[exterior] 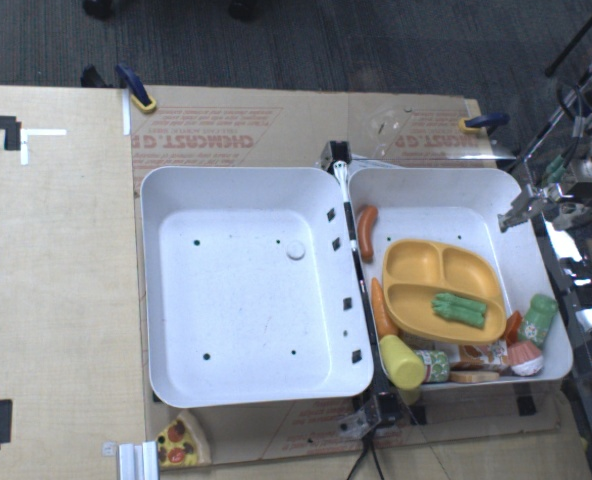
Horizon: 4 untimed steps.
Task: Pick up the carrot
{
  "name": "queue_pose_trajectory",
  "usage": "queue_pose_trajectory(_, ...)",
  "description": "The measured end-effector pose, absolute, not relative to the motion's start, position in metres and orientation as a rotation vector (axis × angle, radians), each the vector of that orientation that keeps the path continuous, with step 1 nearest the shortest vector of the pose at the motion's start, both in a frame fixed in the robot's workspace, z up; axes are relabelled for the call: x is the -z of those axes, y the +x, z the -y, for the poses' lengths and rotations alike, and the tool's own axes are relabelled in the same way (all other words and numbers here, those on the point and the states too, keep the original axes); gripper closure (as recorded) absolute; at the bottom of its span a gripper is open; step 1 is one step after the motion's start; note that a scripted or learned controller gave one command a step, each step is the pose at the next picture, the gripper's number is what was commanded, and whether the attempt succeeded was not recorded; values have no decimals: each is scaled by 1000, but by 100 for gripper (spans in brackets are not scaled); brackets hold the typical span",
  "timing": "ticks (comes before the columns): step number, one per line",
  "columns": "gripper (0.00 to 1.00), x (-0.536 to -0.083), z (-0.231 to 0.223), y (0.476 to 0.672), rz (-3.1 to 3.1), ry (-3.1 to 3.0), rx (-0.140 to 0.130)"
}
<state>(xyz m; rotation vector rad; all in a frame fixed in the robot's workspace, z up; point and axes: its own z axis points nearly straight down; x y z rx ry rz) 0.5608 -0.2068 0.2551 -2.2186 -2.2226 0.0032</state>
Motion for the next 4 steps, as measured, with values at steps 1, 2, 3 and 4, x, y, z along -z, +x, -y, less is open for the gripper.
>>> queue_pose_trajectory(1,0,-116,219,513,2278,-2156,2)
queue_pose_trajectory(2,0,-97,185,524,2184,-2274,10)
queue_pose_trajectory(3,0,-92,148,569,1732,-2622,-2)
queue_pose_trajectory(4,0,-92,194,578,1395,-2815,-4)
